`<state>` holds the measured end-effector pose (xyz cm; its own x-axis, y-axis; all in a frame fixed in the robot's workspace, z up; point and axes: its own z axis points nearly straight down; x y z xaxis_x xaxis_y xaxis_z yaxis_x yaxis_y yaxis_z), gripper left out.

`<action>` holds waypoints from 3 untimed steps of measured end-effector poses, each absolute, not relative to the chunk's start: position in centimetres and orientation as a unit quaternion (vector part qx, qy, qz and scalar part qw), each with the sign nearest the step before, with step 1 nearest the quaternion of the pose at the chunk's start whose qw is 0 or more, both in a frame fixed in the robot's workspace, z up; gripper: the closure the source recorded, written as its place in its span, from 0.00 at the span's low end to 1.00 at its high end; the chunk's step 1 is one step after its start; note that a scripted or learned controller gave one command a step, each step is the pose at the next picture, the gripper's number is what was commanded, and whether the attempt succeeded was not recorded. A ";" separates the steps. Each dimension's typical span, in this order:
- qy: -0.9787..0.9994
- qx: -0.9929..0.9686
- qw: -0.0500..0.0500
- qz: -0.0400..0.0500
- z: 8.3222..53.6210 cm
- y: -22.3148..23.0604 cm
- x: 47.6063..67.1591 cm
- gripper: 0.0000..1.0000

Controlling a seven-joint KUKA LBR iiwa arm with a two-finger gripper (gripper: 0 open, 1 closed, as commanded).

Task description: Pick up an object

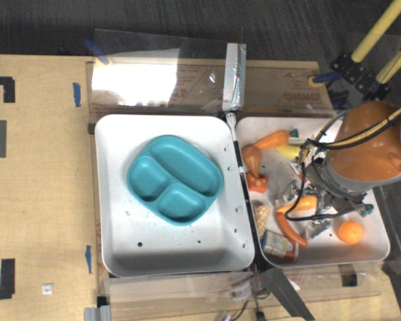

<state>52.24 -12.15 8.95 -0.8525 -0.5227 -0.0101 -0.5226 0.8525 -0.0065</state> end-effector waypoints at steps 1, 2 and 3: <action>0.962 -0.273 0.014 -0.004 10.3 -11.9 52.7 1.00; 0.927 -0.376 0.009 -0.003 22.7 -4.9 50.0 1.00; 0.893 -0.450 0.004 -0.001 22.4 -6.9 54.9 1.00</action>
<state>54.93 -6.93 22.36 -0.5954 -0.8034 -0.0069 -0.8034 0.5954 -0.0051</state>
